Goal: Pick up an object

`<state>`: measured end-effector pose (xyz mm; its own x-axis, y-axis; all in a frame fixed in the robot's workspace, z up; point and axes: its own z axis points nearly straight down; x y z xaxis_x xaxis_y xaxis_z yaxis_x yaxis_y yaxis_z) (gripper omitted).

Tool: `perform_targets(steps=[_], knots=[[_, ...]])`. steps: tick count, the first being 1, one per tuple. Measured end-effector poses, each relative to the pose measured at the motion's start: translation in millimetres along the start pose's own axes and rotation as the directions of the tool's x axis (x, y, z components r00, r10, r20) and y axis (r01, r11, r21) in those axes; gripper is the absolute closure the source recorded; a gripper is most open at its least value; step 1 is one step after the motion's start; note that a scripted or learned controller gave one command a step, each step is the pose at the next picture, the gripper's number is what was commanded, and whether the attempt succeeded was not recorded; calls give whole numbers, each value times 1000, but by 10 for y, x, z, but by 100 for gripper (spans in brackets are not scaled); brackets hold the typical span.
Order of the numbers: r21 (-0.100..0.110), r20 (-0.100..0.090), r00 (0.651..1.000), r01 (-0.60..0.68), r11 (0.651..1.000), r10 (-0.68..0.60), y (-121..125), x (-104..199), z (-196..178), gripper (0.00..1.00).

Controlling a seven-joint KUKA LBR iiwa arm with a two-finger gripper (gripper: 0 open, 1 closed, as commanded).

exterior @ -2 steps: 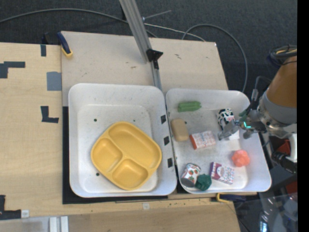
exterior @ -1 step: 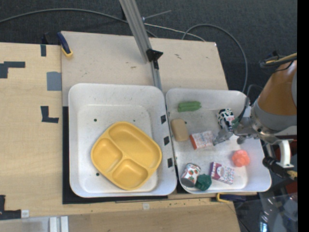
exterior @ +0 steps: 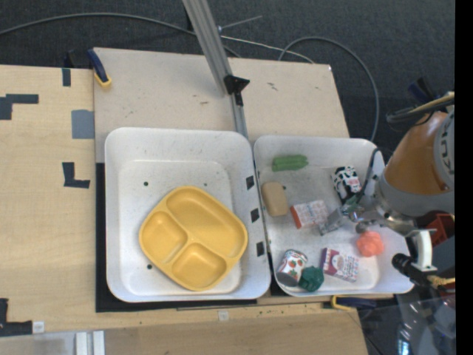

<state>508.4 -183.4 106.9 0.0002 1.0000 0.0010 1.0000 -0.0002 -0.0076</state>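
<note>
So the gripper (exterior: pixel 346 217) is down inside the right bin (exterior: pixel 314 148), tips near the middle of it, but honestly I can't tell whether the fingers are wide or pinched; it's just a dark metallic smudge from up here, and nothing is visibly between them.

Closest candidates: the orange ball (exterior: pixel 371 243) just to its near right, and the little red-and-white packet (exterior: pixel 309 213) just to its left. The ball looks light and probably squishy, so it should forgive a sloppy squeeze, but round means it can roll off if hit off-centre; go straight across its middle. The packet looks flat and light, harder to get under; I'd pinch it across the short edges.

Further out: a tan block (exterior: pixel 275 197), a green piece (exterior: pixel 289 163) at the far side, and a black-and-white toy (exterior: pixel 345 180).

The left bin (exterior: pixel 126 143) holds a yellow divided plate (exterior: pixel 194 237).
</note>
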Motion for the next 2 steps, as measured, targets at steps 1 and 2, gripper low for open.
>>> perform_targets(steps=[1, 2], knots=[[-6, 2, 1000, 1, 1000, -1, 3, 1, 177, 0], [-6, 1, 1000, 3, 1000, -3, 2, 9, 76, 100]])
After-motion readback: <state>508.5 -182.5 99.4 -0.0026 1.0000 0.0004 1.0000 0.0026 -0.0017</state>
